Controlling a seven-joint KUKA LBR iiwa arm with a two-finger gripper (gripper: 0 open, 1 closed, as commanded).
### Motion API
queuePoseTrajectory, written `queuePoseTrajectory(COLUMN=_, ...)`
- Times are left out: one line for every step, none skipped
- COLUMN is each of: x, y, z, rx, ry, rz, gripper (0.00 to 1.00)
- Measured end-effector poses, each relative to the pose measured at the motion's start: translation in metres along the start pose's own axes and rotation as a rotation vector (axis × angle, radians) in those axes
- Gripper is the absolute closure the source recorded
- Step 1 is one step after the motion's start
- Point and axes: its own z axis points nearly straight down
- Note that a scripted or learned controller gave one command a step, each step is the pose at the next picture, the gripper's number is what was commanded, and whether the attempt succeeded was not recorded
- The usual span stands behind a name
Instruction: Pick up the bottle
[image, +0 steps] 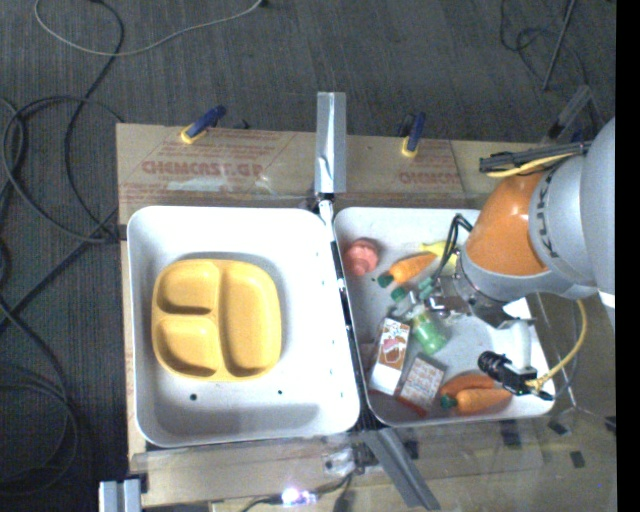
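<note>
Nearest the camera, at the front edge of the right bin (545, 405), lie 2 toy carrots (478, 394) beside a small carton (420, 380) and a white box (391, 352). Above them, the grey-and-orange arm (520, 235) reaches in from the right, its gripper (432, 295) lowered over the green bottle (428, 333) near the bin's centre. Whether the fingers are spread or pinching the bottle cannot be told from this angle. Farther back sit another carrot (412, 267) and a pink round toy (361, 254). To the left, the left bin (140, 330) holds a yellow divided tray (217, 317). At the far side, 2 clamps (203, 123) grip the cardboard sheet (220, 170) beneath both bins.
</note>
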Motion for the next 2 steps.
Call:
queuePoseTrajectory(x=0.000, y=0.001, z=-0.010, rx=-0.003, ry=-0.001, rz=0.000, gripper=1.00)
queuePoseTrajectory(x=0.055, y=0.043, z=-0.093, rx=0.012, ry=0.003, rz=-0.136, gripper=1.00)
